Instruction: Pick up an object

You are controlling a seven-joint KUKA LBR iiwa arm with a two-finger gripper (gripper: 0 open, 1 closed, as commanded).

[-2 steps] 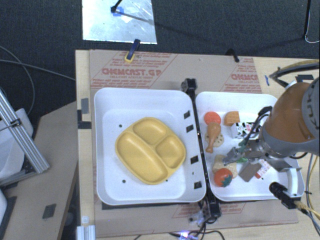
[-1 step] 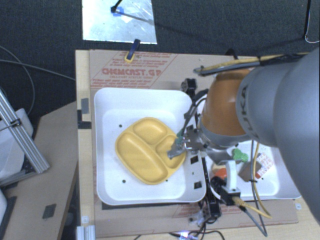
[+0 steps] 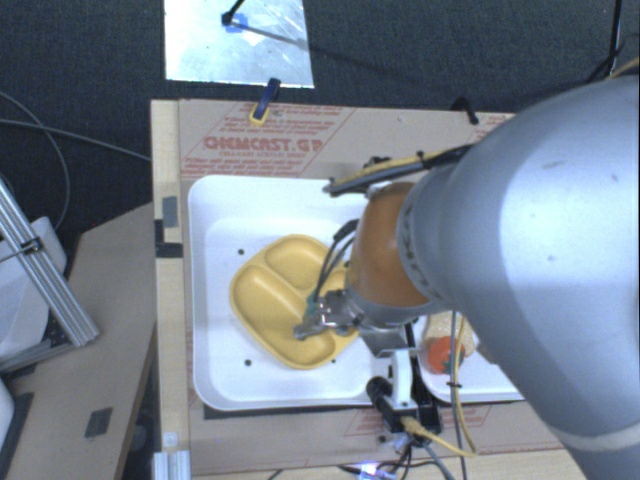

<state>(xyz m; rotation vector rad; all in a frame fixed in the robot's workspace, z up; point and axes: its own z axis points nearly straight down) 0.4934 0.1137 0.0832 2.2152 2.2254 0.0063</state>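
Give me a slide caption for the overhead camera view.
Grey arm lowers its pincer onto a yellow divided tray in the left white bin.

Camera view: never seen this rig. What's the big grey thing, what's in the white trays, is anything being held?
This is a single fixed camera above the bench, looking down at a slant. The big grey shape is a robot arm reaching in from the right; it looms large because it is close to the lens. The orange band sits just above its wrist. Below that is the gripper, low over the left white bin. In that bin lies a yellow divided plate, and the gripper sits at the plate's right edge. The arm hides the fingers, so I cannot tell whether anything is gripped. The right bin is mostly covered by the arm; a small orange object peeks out there.
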